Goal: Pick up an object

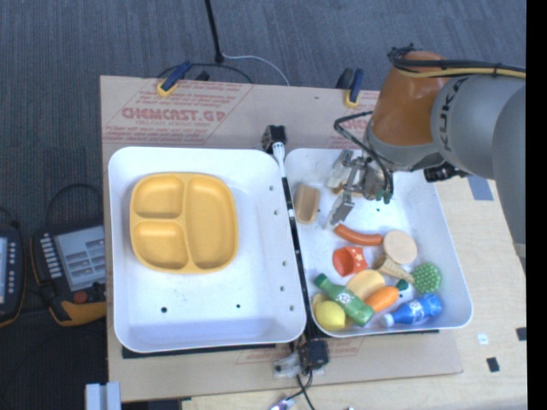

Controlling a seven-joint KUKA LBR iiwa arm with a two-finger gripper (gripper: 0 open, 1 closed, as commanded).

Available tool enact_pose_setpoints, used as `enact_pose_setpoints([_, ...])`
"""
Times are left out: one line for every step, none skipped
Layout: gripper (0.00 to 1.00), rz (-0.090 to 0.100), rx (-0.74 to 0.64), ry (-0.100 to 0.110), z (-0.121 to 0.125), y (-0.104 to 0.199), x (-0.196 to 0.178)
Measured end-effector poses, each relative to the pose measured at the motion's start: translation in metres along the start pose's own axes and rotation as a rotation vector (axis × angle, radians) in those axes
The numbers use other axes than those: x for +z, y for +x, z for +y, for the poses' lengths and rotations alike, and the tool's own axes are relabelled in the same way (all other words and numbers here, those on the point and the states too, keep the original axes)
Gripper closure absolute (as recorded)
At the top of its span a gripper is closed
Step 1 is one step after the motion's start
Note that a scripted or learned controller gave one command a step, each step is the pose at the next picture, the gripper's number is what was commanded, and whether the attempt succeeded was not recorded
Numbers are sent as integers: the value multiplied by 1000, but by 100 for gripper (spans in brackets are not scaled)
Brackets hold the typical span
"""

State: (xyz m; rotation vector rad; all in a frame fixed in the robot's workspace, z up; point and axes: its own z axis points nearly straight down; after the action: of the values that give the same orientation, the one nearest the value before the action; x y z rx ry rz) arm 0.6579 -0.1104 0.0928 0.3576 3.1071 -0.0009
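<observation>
A two-finger gripper [349,196] hangs over the upper left part of the right-hand white bin [446,229], its metal fingers pointing down and toward the left. The fingers stand a little apart, and nothing sits between them. Whether the tips touch the bin floor cannot be told.

Just to the left of the gripper lies one tan block [306,203], its long axis running roughly up and down in the view, close to the bin's left wall. Just below the gripper lies one orange-red sausage [358,235], long axis nearly level, sloping slightly down to the right.

Farther below the gripper, the other toys crowd the lower part of the same bin. There is one red cup-like piece [345,260], one round tan disc with a handle [398,248], one spiky green ball [426,277], one pale yellow piece [367,282], one orange carrot-like piece [384,298], one green bottle [342,297] lying at a slant, one yellow lemon [330,315] and one blue bottle [416,309] lying on its side.

Well to the left of the gripper, the second white bin [256,314] holds one yellow divided plate [183,221] with three compartments.

Above and to the right of the gripper rises the arm, with its orange band [410,101] and grey body [483,131].
</observation>
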Motion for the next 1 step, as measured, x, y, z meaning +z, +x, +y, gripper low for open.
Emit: enact_pose_setpoints([0, -9, -35, -2, -6, 54, -1])
